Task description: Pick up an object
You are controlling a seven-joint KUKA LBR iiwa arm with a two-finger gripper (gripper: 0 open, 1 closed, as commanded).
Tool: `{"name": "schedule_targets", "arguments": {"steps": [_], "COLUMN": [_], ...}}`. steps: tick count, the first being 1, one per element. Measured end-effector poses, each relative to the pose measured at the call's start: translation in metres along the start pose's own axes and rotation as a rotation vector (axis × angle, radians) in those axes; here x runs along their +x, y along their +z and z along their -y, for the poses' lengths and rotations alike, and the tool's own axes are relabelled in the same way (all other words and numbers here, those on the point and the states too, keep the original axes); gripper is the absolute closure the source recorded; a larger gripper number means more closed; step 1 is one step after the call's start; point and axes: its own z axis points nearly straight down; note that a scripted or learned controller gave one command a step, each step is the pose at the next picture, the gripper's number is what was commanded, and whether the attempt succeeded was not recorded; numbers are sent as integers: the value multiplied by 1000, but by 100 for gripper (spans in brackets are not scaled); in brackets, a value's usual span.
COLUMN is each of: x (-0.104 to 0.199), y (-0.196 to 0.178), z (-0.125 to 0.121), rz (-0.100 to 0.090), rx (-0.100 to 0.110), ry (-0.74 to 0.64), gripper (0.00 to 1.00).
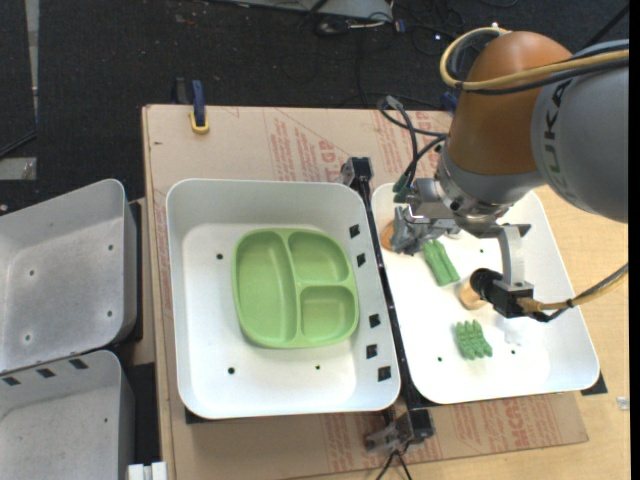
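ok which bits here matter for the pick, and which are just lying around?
In play:
- gripper, over the right bin
- green stick
- ridged green piece
- tan piece

Lying about:
- green divided plate in the left bin
- yellow clamp

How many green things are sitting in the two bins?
3: a divided green plate in the left bin; a green stick and a ridged green piece in the right bin. The arm may hide more.

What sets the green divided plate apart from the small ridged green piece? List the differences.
The green divided plate lies in the left bin; the small ridged green piece lies in the right bin. The plate is far larger. The plate is smooth with three compartments; the piece is ridged and solid-looking. Both are green and lie flat, apart from the tool.
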Motion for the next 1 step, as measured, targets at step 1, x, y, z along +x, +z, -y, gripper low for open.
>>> {"name": "schedule_targets", "arguments": {"steps": [1], "x": [49], "y": [-2], "z": [16], "rz": [0], "rx": [-1], "ry": [-1], "gripper": [100]}}
